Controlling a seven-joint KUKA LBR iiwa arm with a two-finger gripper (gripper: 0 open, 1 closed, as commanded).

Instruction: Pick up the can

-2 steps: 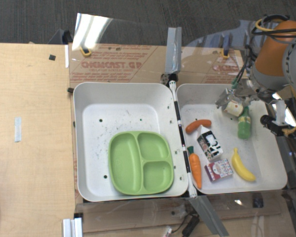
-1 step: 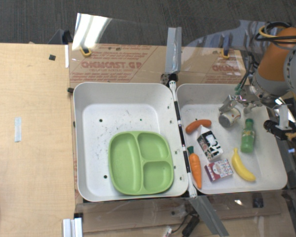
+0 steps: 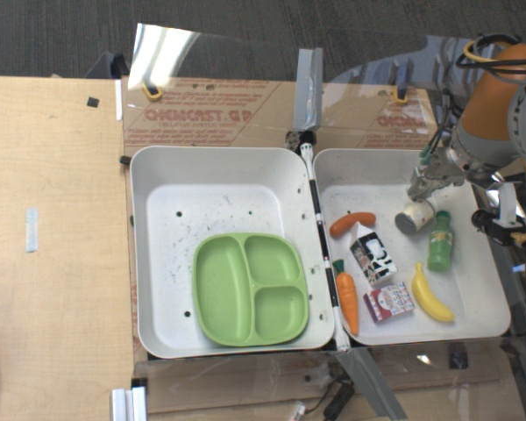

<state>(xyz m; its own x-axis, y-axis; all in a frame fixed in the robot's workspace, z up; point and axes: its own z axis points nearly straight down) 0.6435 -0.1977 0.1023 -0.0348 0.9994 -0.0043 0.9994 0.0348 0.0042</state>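
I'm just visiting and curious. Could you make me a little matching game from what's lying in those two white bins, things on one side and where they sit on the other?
Things:
1. green divided plate
2. can
3. banana
4. carrot

Places:
A. on its side right below the gripper
B. against the right bin's left wall, at its near end
C. in the left bin
D. right bin's near right part, just below the green bottle

Pairs: 1-C, 2-A, 3-D, 4-B
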